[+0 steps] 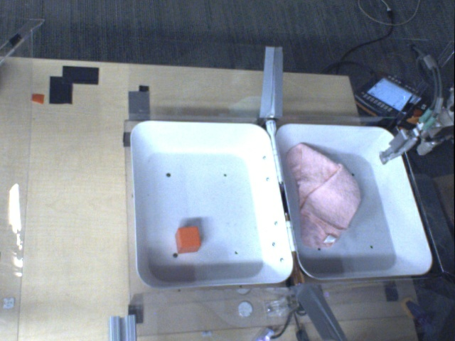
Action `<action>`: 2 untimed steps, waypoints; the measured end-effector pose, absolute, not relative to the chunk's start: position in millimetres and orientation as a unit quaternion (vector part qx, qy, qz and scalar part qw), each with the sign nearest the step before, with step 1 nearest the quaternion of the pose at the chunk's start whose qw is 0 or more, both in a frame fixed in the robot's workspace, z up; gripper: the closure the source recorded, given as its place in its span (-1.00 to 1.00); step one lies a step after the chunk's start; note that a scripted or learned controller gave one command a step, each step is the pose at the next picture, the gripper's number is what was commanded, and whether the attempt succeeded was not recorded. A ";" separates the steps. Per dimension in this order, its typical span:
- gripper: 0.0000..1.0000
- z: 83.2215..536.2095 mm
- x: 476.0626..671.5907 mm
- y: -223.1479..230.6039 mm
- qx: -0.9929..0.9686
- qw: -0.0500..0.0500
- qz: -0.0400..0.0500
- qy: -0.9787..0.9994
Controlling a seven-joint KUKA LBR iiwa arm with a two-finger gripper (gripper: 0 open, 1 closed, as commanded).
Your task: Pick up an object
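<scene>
While the gripper (pixel 393 153) is hovering at the right bin's (pixel 412 226) rim, I cannot tell its opening. Pink cloth (pixel 323 194) is looking soft; pinching a raised fold seems wisest.

Pale wooden bench (pixel 71 212) on dark grey carpet floor (pixel 178 13).

- A small orange block (pixel 188 239), roughly cube-shaped, is lying in the left white bin (pixel 149 190), near the front edge and a little left of centre, apart from the walls.
- A pale pink cloth (pixel 323 194), loosely folded into a rumpled heap, is lying in the right white bin (pixel 405 240), filling its left and middle part.
</scene>
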State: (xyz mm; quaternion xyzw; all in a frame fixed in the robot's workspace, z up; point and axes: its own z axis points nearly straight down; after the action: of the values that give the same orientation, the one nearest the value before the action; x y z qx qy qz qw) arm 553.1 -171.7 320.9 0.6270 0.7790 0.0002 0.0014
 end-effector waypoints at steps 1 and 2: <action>-1.00 215.8 599.8 -169.5 0.530 -0.001 0.000 0.848; -1.00 97.9 610.8 -181.0 0.533 0.004 0.002 0.846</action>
State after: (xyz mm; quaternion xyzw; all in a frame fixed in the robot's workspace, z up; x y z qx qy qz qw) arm 610.8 -181.0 97.9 0.5334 0.8459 0.0020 0.0037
